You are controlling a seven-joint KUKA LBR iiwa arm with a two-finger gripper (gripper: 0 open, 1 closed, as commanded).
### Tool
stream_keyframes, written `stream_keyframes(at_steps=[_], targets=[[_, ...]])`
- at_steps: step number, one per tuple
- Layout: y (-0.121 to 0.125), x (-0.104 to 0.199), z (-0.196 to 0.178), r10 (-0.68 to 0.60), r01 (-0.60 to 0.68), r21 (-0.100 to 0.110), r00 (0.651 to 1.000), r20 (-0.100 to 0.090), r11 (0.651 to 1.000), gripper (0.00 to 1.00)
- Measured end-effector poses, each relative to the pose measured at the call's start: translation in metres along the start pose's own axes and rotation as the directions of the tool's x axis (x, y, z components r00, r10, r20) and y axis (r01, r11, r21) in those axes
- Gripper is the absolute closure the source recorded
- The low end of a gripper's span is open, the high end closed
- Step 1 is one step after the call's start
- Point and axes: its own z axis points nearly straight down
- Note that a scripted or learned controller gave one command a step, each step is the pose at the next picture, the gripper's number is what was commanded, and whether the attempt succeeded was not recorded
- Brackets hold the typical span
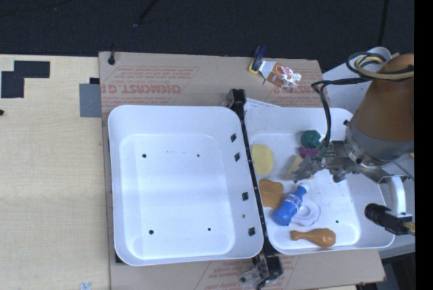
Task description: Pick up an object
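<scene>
The right bin (338, 121) holds several small objects. A pale yellow disc (262, 159) lies at its left side, with an orange piece (270, 191) below it. A blue bottle (289, 206) lies tilted on a white ring (309, 213). A tan drumstick-shaped toy (313, 236) sits near the front wall. A teal object (310, 138) is at the middle back. My gripper (306, 170) hangs low in this bin, just below the teal object and above the blue bottle, beside a small tan and purple piece (298, 164).
The left bin (128, 126) stands alongside, split from the right one by a black clamp bar (245, 174). A snack packet (283, 76) and a yellow-blue clip (257, 60) lie on the cardboard behind the bins. The arm's orange band (389, 103) rises over the right bin's right side.
</scene>
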Motion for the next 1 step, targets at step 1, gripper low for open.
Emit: stream_keyframes(at_steps=[1], targets=[[0.0315, 0.0201, 0.1168, -0.002, 0.002, -0.018, 1.000, 0.008, 1.000, 0.00]])
